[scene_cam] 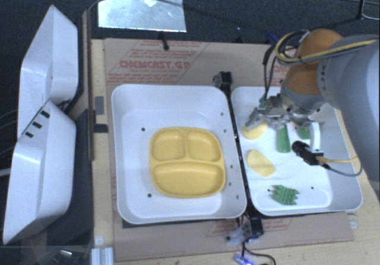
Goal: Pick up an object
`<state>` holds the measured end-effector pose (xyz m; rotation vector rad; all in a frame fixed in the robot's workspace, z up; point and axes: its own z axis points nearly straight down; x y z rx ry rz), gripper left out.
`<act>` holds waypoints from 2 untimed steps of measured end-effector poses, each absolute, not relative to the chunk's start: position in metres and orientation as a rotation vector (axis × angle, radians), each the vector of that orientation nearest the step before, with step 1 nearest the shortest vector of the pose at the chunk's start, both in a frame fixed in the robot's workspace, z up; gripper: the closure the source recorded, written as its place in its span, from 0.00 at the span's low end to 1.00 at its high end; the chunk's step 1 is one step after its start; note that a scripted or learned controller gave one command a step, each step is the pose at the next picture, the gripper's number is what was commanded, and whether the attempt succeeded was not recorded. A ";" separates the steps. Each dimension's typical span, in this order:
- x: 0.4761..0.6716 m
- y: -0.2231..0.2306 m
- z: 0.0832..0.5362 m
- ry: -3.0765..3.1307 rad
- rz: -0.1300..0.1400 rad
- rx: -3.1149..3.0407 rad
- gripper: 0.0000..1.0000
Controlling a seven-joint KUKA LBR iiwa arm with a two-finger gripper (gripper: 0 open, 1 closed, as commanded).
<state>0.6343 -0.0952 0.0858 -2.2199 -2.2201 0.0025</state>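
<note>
Setting: dark carpeted floor around a tabletop (178, 59) covered by printed cardboard, carrying two shallow white bins side by side.
Left bin (127, 139): holds a yellow divided plate (187, 161), well apart from the arm.
Right bin (344, 195): holds a pale yellow piece (255, 132) near its upper left, a second pale yellow piece (260, 163) below it, a green spiky toy (284, 195) near the front wall, and a green bar (282, 138).
Fingers (274, 116): pointing down over the upper part of the right bin; how far apart they stand cannot be told, and nothing is seen held between them.
Key relation: the upper pale yellow piece lies just beside the fingers, to their lower left; the green bar lies just below them, its long axis running roughly toward the bin's front.
Judgement: the upper pale yellow piece looks the nearest candidate, needing a small shift toward the divider.
</note>
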 end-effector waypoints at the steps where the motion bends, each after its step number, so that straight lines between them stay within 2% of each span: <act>1: 0.636 -0.096 0.099 -2.222 -0.002 -2.223 1.00; 2: 0.646 -0.098 0.148 -2.225 -0.005 -2.224 1.00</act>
